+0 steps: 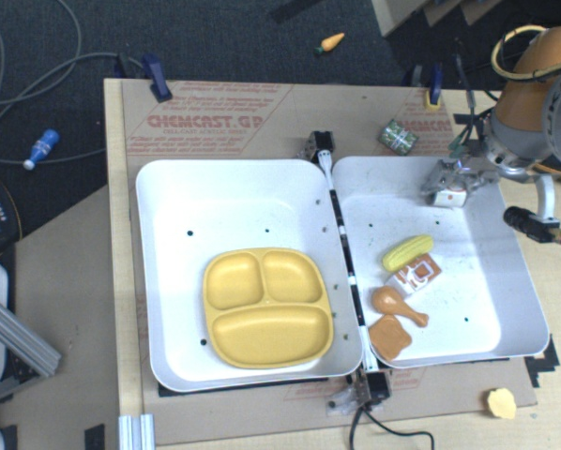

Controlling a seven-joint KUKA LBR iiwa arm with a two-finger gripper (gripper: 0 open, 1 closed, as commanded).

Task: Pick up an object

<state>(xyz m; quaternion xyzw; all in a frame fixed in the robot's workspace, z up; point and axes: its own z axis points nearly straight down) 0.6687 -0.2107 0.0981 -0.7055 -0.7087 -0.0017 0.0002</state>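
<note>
Diagonally, corn cob (408,250) lower-left to upper-right, gripper (447,193) apart

Scene is evenly and brightly lit from overhead; both white bins (168,251) are rendered near blown-out, with mild glare along their rims. Shadows are soft and short, seen under the yellow divided plate (266,307) and bin edges. The dark floor (215,17) is underexposed. Overall sharpness is moderate, small items are rendered slightly soft, and slight grain is noted.
</note>
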